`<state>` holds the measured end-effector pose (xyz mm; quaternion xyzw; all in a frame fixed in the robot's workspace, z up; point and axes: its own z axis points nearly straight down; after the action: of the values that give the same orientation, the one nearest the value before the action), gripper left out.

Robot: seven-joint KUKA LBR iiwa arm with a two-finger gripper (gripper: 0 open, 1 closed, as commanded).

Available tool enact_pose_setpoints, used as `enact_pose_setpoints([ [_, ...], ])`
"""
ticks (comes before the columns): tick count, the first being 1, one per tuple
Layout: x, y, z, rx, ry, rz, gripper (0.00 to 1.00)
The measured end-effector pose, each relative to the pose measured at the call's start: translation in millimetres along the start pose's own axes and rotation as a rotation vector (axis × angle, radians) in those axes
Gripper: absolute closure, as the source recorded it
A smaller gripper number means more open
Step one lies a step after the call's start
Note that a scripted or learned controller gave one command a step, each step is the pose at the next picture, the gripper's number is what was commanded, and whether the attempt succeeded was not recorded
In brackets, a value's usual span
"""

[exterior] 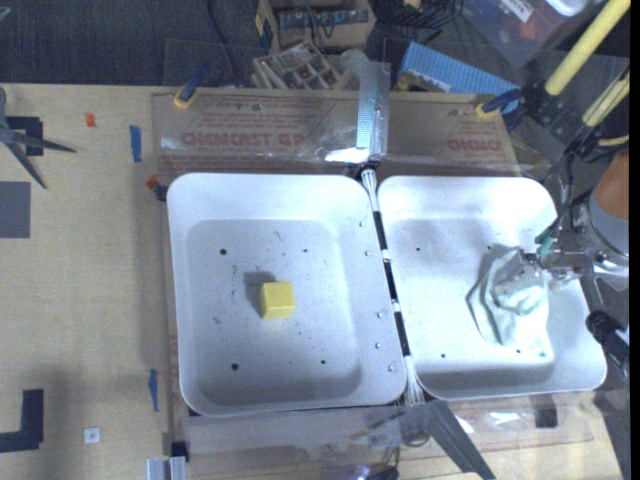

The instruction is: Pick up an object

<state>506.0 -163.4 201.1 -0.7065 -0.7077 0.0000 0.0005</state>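
The gripper (525, 266) sits at the right of the frame, low over the right bin (440, 203), with its tip down at a crumpled pale cloth (508, 303). Whether it is closed on the fabric I cannot tell; metal and cloth blur together there. The cloth's top rises in a peak toward the tip while its lower folds lie on the bin floor, which suggests it is being tugged or pinched, but that is a judgement, not something clearly seen.

Going near to far: at the bottom edge, a grey bracket (440, 438) runs under the seam where the two bins meet. Above it, the left bin (190, 218) takes the centre-left of the frame and holds a small yellow block (278, 300), lying alone, well apart from the arm. The right bin holds the cloth in its lower right part, close to where the arm enters, likely why it is the target. The arm (610, 223) comes in from the right edge, its orange band just showing. Behind both bins, a cardboard sheet (250, 133) under clear plastic stands along the upper middle, probably as a backstop. Beyond it, at the top, are cables and clutter.

A soft cloth may slip or trail when lifted.
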Motion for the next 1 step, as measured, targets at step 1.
enact_pose_setpoints([
  [1, -3.1, 0.1, -10.2, -0.003, -0.001, 0.006, 1.00],
])
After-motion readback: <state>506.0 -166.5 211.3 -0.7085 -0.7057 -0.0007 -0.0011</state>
